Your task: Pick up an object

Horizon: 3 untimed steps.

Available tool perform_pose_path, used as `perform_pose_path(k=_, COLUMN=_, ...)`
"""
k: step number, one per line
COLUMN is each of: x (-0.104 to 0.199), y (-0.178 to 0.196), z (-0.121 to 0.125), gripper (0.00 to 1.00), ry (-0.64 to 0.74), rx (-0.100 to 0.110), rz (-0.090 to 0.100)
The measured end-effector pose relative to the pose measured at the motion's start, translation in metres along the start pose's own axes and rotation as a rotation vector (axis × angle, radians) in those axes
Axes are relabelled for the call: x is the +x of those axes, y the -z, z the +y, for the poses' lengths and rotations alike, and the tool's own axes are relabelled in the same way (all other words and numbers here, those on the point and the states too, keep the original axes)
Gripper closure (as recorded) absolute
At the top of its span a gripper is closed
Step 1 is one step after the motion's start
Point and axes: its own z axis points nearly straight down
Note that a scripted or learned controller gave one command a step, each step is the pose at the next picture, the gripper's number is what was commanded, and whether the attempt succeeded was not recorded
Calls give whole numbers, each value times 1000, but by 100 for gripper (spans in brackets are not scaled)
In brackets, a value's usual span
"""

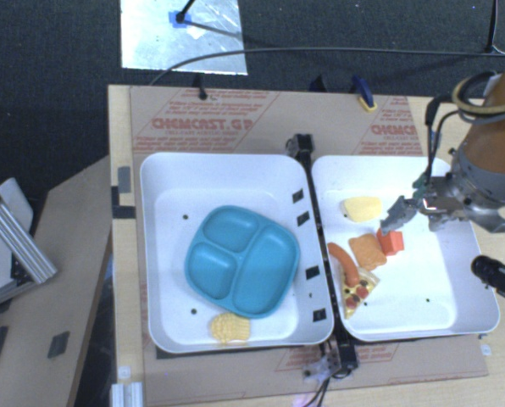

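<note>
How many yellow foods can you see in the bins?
2. The corn lies in the left bin, just below the blue plate. A pale yellow piece lies in the right bin, near its top. More may hide under the arm.

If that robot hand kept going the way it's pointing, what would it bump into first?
Most likely the small red block, which sits right at the tips of the hand in the right bin. Just past it lies an orange piece. Height is hard to judge from above.
</note>
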Motion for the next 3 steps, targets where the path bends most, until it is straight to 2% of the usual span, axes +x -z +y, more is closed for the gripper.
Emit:
perform_pose_path(k=1, x=0, y=5, z=2, gripper=0, ry=2, rx=-10, rz=-1)
perform_pose_path(k=3, x=-2, y=-81, z=0, gripper=0, ry=-1, rx=-6, rz=0)
